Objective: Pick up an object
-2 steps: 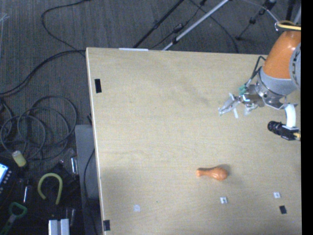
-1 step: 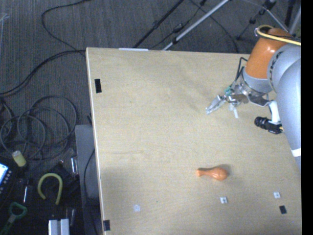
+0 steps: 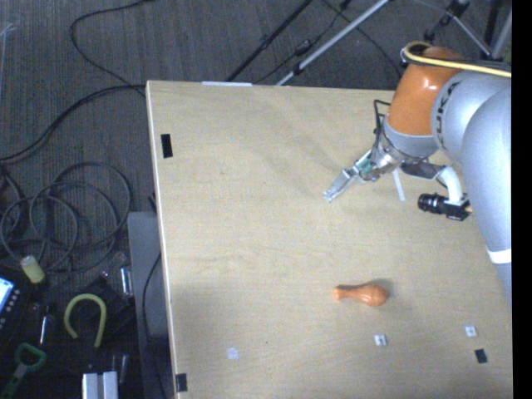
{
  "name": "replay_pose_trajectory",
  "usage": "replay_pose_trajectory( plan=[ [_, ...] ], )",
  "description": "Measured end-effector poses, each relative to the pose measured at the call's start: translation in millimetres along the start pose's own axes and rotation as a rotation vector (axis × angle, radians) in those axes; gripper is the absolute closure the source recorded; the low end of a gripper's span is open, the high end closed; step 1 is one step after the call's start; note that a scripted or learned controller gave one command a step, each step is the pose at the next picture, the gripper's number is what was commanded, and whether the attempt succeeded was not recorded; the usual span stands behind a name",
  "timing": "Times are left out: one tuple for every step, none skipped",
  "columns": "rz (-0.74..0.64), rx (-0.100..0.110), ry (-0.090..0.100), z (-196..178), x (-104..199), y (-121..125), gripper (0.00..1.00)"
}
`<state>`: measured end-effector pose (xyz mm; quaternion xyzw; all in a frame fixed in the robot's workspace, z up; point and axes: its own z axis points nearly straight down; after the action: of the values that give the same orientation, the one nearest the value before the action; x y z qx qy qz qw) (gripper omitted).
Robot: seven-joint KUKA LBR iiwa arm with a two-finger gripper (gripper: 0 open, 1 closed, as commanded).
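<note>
Pale wooden bench top (image 3: 249, 223) spans most of view, small black and white markers near edges. Grey arm with orange band (image 3: 449, 106) comes in from right, upper part of bench. Two-finger gripper (image 3: 334, 192) hangs over bare wood near bench centre, pointing down-left; open or closed, cannot tell, nothing visibly between tips. Small orange pear-shaped object (image 3: 362, 293) lies flat on wood, below gripper, well apart. Dark cables (image 3: 66, 214) coil on floor, left.
</note>
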<state>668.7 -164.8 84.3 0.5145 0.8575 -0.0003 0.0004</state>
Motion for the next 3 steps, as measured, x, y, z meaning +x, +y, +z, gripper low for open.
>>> replay_pose_trajectory(
  plan=[
    [0.000,0.000,0.000,0.1,0.0,0.0,0.00],
    [0.000,-0.002,-0.001,-9.6,0.4,0.9,1.00],
    [0.134,-0.001,0.000,-77.0,23.5,12.6,1.00]
  ],
)
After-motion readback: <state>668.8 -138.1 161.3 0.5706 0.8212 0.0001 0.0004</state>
